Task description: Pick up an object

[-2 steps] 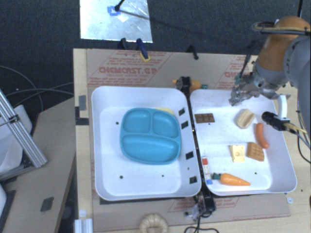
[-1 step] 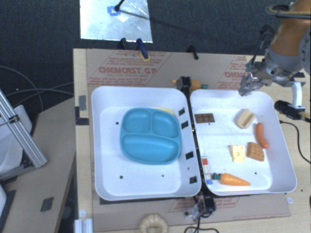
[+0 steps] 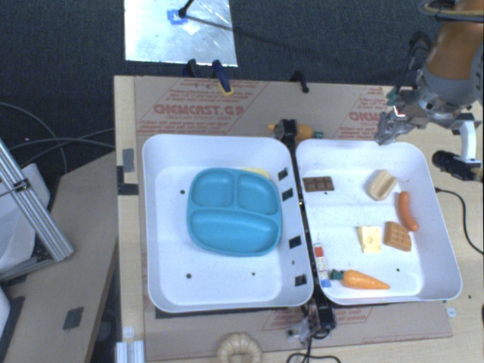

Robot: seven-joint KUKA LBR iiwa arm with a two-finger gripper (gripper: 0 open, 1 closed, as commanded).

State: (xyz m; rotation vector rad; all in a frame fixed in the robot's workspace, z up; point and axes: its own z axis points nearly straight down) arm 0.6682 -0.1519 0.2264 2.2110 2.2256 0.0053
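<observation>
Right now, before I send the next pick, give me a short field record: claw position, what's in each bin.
claw: above the right bin's far rim, nothing seen held
left bin: blue divided plate
right bin: chocolate bar, bread roll, sausage, cheese, waffle, carrot

Two white bins sit side by side on a bench. The left bin point(image 3: 162, 225) holds a blue divided plate point(image 3: 233, 210). The right bin point(image 3: 435, 233) holds a chocolate bar point(image 3: 318, 184), bread roll point(image 3: 382, 184), sausage point(image 3: 407, 210), cheese point(image 3: 370, 239), waffle point(image 3: 397, 236) and, nearest, a carrot point(image 3: 364, 280). The gripper point(image 3: 388, 132) hangs above the right bin's far rim.
</observation>
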